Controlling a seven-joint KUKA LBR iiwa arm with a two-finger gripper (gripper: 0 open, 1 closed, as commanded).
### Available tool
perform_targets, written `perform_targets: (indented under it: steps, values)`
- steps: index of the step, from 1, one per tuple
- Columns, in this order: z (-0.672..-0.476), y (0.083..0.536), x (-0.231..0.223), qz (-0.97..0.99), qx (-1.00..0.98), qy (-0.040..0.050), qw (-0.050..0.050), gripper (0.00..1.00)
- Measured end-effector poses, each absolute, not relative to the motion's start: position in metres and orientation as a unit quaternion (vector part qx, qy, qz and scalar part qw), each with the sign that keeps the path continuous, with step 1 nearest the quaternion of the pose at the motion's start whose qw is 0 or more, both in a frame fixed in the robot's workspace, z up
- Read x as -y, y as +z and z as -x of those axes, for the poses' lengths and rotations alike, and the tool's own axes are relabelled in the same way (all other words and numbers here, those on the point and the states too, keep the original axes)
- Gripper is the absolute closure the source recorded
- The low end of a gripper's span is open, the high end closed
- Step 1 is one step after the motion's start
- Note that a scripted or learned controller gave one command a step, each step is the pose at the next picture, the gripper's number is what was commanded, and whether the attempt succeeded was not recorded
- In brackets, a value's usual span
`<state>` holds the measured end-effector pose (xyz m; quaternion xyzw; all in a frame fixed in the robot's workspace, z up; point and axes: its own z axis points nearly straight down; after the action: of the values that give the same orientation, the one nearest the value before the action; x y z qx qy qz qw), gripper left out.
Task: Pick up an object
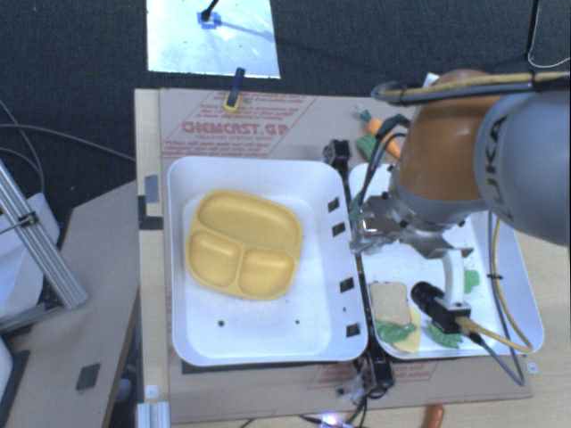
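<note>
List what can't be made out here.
Camera view:
Right bin: the arm covers most of its floor.
Orange and green thing at its far rim: half behind the arm, shape unclear.
Green bits beside the bread slice: too small to name.
Orange thing at the bottom edge: cut off.

A shiny metal sheet (212, 23) lies at twelve o'clock. Just below it, a blue-and-yellow clip (235, 90) lies at the lettered cardboard's (236, 125) edge.
</note>
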<state>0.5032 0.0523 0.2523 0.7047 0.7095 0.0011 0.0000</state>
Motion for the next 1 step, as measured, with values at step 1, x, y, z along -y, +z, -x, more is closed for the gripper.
perform_targets:
  steps: [1]
  values:
    - [-0.4868,0.2861,-0.0128,-0.708,-0.707,0.0016,0.002,1.0]
